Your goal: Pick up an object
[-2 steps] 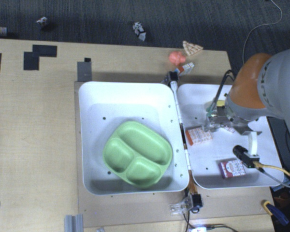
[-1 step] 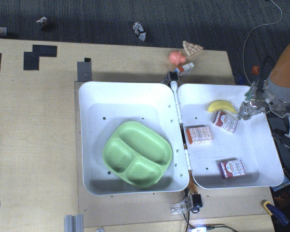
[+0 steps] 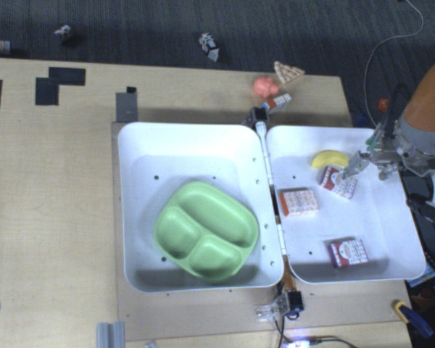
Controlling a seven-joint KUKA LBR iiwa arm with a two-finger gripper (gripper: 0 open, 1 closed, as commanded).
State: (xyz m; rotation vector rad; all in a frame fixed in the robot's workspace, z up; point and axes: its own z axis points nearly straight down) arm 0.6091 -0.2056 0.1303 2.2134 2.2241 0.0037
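The right bin (image 3: 391, 267) holds a yellow banana-shaped piece (image 3: 327, 158), a red-and-white packet (image 3: 338, 183), an orange-and-white box (image 3: 299, 201) and a red box (image 3: 347, 252). My gripper (image 3: 370, 167) hangs over the bin's upper right part, just right of the banana piece and the red-and-white packet. Its two fingers (image 3: 356, 164) stand apart, open, with nothing between them. The left finger's tip is close to the packet's top corner.
A green divided plate (image 3: 206, 228) lies in the left bin (image 3: 141, 151). A pink lump (image 3: 265, 87), a small wedge and a tube lie on the bench behind the bins. Cables run near the right bin's right side.
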